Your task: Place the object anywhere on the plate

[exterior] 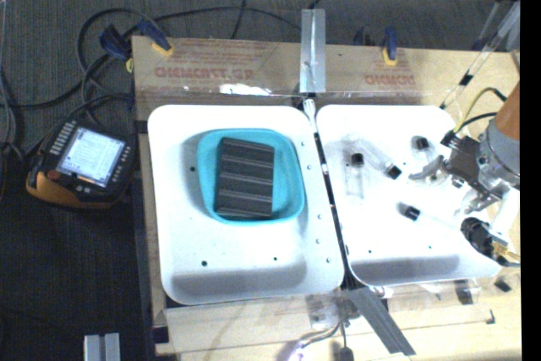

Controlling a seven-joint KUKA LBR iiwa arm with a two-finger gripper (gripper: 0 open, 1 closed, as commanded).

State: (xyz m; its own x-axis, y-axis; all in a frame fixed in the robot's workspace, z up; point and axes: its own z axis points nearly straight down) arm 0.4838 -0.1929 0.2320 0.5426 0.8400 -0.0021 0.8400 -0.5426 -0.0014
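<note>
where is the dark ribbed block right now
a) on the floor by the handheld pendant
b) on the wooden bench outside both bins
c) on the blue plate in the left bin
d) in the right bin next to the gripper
c: the dark ribbed block lies flat on the blue plate, which sits in the left bin, well apart from the gripper over the right bin.

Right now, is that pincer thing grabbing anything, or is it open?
Pincer: over the right bin; open or closed cannot be told from this view, and nothing is seen held in it.
</note>
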